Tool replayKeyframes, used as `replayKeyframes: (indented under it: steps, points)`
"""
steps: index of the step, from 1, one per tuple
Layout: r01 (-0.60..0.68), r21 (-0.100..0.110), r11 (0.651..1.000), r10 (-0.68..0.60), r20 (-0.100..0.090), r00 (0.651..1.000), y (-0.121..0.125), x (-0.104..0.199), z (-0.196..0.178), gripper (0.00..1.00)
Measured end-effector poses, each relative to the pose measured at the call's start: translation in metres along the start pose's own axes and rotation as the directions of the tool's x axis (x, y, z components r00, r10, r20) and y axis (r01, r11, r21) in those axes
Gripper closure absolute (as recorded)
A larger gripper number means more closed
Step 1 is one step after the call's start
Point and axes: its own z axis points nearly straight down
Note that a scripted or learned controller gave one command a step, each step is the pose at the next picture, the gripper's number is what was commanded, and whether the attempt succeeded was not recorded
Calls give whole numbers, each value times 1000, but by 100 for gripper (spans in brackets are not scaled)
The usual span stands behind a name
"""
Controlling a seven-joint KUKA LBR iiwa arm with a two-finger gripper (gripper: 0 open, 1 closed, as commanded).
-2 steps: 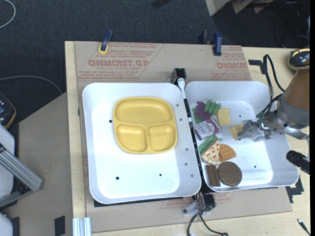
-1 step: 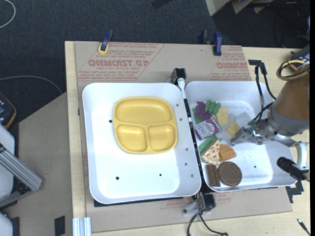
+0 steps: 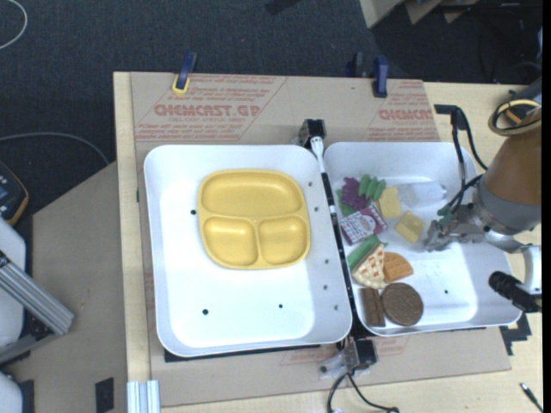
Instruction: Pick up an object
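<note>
1. From my seat I see the jaws [image 3: 433,236] low inside the right bin [image 3: 448,308], at the end of the grey arm [image 3: 508,198] that comes in from the right.
2. The nearest thing to them is a pale yellow block [image 3: 410,227], lying just to their left on the bin floor; I cannot tell if it touches the fingertips.
3. A second yellow piece [image 3: 390,202] lies a little farther up and to the left, beside a clear wrapper [image 3: 424,194].
4. How far the jaws are open I cannot tell; they are small and dark against the bin, and I see nothing between them.
5. The other items crowd the left side of that bin: purple grapes [image 3: 353,195], a green piece [image 3: 372,184], a small printed packet [image 3: 361,225], a pizza slice [image 3: 372,269], an orange cracker [image 3: 397,267], a brown bar [image 3: 373,305] and a round brown cookie [image 3: 402,304].
6. The left bin [image 3: 172,256] holds a yellow divided plate [image 3: 255,217], well apart from the jaws.
7. Both bins sit side by side on the bench [image 3: 258,101].
</note>
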Motion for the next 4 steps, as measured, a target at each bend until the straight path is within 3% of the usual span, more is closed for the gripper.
replayKeyframes:
  steps: [2,3,4]
  points:
    - [3,-8,1000,-3,3,1000,17,8,-121,100]
    - [2,-3,1000,-2,1,1000,18,8,-130,100]
    - [7,0,1000,-7,-3,1000,20,57,-139,100]
